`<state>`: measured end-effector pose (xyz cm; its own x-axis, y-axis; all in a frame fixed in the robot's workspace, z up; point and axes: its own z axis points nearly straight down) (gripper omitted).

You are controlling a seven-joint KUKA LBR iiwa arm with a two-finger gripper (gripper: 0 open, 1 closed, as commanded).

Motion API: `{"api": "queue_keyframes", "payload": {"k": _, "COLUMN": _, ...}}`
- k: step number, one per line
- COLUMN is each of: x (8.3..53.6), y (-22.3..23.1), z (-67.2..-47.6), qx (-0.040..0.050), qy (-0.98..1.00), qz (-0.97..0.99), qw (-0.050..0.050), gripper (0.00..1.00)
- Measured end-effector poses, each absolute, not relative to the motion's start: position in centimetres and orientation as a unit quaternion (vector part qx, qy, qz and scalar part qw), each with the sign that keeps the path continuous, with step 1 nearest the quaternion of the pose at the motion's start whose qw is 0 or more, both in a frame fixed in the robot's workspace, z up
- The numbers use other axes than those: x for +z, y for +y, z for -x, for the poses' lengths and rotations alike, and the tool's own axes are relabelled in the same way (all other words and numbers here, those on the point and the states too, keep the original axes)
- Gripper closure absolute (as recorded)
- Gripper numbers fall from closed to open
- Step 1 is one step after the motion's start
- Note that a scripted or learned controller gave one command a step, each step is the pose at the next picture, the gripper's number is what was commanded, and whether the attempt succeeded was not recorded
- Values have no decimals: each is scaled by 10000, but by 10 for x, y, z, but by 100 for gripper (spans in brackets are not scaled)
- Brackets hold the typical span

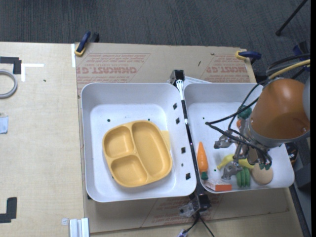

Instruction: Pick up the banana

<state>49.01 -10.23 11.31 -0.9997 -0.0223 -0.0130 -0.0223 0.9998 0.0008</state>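
The yellow banana (226, 160) lies in the right bin (197, 116), near its front, mostly hidden under the gripper's metal parts. My gripper (236, 158) hangs low over the bin right above the banana, below the arm's orange band (281, 110). Nothing can be seen held in the gripper.
An orange carrot (202, 156) lies to the banana's left, by the bin's left wall. Green pods (243, 178) and a beige egg-like thing (262, 175) sit at the front right. A red-and-white item (218, 186) lies at the front wall. The left bin (94, 132) holds a yellow divided plate (137, 153).
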Motion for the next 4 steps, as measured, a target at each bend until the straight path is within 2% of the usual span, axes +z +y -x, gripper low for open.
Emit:
{"api": "queue_keyframes", "payload": {"k": 1, "x": 92, "y": -95, "z": -505, "qx": 3, "qy": 9887, "qz": 1498, "qw": 15, "gripper": 0}}
{"api": "queue_keyframes", "payload": {"k": 2, "x": 102, "y": -95, "z": -507, "qx": 4, "qy": 9891, "qz": 1470, "qw": 32, "gripper": 100}}
{"api": "queue_keyframes", "payload": {"k": 3, "x": 102, "y": -95, "z": -507, "qx": 5, "qy": 9891, "qz": 1473, "qw": 32, "gripper": 0}}
{"api": "queue_keyframes", "payload": {"k": 4, "x": 112, "y": -95, "z": -508, "qx": 5, "qy": 9895, "qz": 1448, "qw": 53, "gripper": 100}}
